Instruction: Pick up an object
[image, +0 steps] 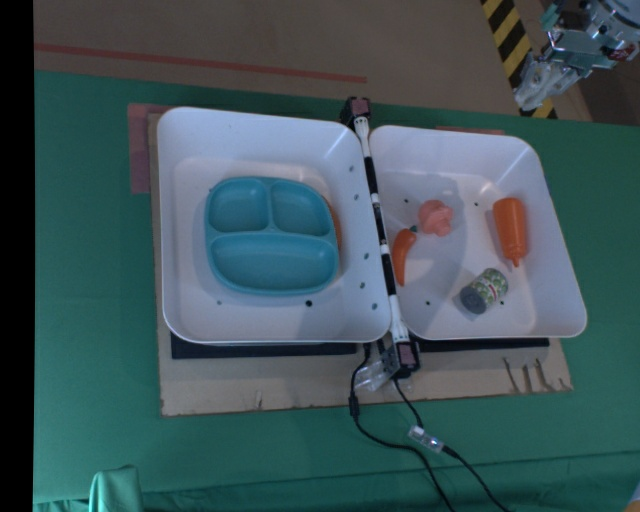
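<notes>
Nearest, at the bottom edge: a black cable (420, 437) with a small clear connector, trailing over the green cloth (90, 300) toward the seam between the two bins. Just beyond, a cardboard sheet (250, 395) under both bins. Then the left bin (172, 300), carrying a teal divided plate (270, 237) with three compartments, flat and roughly centred. Beside it, the right bin (562, 305), holding the four candidates for the pick: closest, a small can (484, 290) with a green patterned label, lying on its side; further back and near the dividing rim, an orange toy pepper (403, 255) (possibly a carrot, too small to say); just beside its upper end, a pink toy (435, 217) of unclear shape; well to the right of that, an orange bottle (510, 228) lying flat, neck toward the can. All four resting on the bin floor, apart from the arm. Farthest, at the top right past the right bin's far corner and next to striped hazard tape (510, 30): the gripper (545, 75), raised well clear of everything. Jaws spread or pressed together: cannot tell at this angle. Carries nothing visible. Judged from this, barely begun: object choice, approach over the right bin, descent, grasp and lift all left to do.
</notes>
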